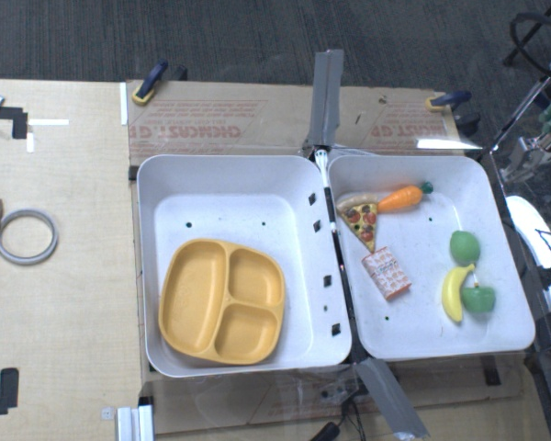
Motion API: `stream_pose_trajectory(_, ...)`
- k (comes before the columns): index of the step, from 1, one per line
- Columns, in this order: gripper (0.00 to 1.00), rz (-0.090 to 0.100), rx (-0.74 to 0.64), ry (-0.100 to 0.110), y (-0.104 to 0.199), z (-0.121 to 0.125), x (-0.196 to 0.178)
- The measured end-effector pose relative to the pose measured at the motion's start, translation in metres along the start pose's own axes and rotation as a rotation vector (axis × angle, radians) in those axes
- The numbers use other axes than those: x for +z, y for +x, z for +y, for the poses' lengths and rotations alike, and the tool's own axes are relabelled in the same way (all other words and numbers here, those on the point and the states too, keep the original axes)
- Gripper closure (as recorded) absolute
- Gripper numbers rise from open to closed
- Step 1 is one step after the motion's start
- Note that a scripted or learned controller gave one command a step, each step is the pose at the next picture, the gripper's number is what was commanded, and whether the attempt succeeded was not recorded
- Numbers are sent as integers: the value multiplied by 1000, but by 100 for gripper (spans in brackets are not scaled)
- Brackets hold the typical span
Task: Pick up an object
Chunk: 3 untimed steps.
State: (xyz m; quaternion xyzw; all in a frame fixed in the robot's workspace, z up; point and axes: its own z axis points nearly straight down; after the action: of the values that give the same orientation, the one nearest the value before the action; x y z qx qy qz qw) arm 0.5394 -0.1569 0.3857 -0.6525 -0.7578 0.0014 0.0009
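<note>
Yellow divided plate (pixel 222 299) in the left bin (pixel 211 184) — toy food in the right bin (pixel 421 324).
Carrot (pixel 399 198) just beside pizza slice (pixel 360 220), red packet (pixel 386 274) near it — banana (pixel 453 294) well apart.

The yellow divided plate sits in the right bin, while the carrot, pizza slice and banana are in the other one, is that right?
Not quite. The camera view shows the yellow divided plate in the left bin, not the right. The carrot, pizza slice and banana are indeed in the other one, the right bin.
</note>
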Motion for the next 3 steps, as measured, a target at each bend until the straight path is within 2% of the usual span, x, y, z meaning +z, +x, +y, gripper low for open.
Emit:
stream_pose_trajectory(1, 100, -1, 162, -2, -75, 57, -55)
stream_pose_trajectory(2, 0, -1, 162, -1, -75, 57, -55)
stream_pose_trajectory(3, 100, -4, 158, 0, -74, 59, -63)
